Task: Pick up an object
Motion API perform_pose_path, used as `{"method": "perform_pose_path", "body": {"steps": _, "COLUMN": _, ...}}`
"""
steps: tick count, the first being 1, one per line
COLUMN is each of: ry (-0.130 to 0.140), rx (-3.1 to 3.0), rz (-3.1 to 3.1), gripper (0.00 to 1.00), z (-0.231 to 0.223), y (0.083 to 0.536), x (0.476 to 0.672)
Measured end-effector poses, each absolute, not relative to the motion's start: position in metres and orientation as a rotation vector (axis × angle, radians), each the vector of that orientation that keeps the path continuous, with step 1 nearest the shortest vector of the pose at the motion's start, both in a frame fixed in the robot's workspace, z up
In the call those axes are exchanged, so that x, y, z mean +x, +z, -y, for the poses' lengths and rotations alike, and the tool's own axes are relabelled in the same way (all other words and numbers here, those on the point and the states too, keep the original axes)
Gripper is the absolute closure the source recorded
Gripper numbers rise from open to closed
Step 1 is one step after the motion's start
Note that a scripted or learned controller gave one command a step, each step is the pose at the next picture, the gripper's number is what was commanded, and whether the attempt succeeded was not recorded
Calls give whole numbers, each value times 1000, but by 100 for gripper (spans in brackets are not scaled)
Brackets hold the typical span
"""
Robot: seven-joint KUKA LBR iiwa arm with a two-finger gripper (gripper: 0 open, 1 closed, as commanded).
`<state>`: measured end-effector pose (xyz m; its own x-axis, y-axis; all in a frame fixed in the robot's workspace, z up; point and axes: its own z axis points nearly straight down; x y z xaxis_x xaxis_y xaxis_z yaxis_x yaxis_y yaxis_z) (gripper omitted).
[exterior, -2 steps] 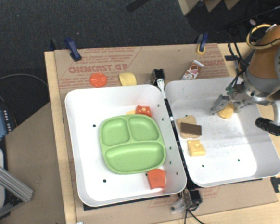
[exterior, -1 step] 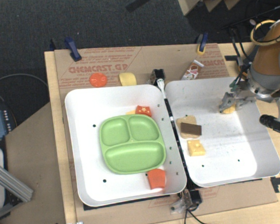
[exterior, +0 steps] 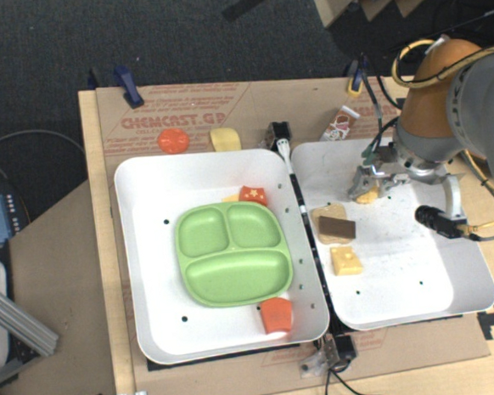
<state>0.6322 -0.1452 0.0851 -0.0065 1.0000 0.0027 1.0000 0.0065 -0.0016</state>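
Claw (exterior: 370, 184) is lowered in the right bin (exterior: 425, 298), far side, over a small yellow piece (exterior: 367, 197). Claw state cannot be told. Risk: piece could be nudged aside if the descent is off-centre.

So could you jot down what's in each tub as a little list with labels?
left bin: green divided plate, red block at its top edge, orange block below it
right bin: brown-and-tan block, yellow wedge, small yellow piece
pincer: over the right bin, just above the small yellow piece
behind the bins: orange round piece, pale yellow piece
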Motion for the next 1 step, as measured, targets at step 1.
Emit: {"method": "perform_pose_path", "body": {"steps": 1, "ry": -9, "rx": -2212, "rz": 2231, "gripper": 100, "z": 52, "y": 191, "x": 579}}
